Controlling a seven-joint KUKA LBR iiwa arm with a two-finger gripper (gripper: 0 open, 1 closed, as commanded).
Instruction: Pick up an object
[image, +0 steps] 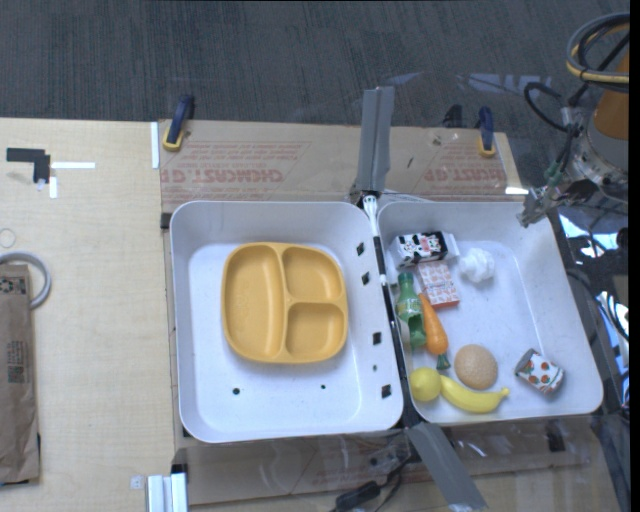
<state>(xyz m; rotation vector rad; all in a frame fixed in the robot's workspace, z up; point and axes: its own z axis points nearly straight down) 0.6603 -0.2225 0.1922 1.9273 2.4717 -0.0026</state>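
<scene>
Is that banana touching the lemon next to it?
Touching. In the camera view the banana runs straight into the lemon at its left end, with no white bin floor visible between them.

red "chemcast gp" lettering, upside down, on brown board (300, 160) behind bins.

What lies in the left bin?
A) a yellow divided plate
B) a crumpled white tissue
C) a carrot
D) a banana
A: the yellow divided plate lies alone in the left bin, while the food items are in the right bin.
</scene>
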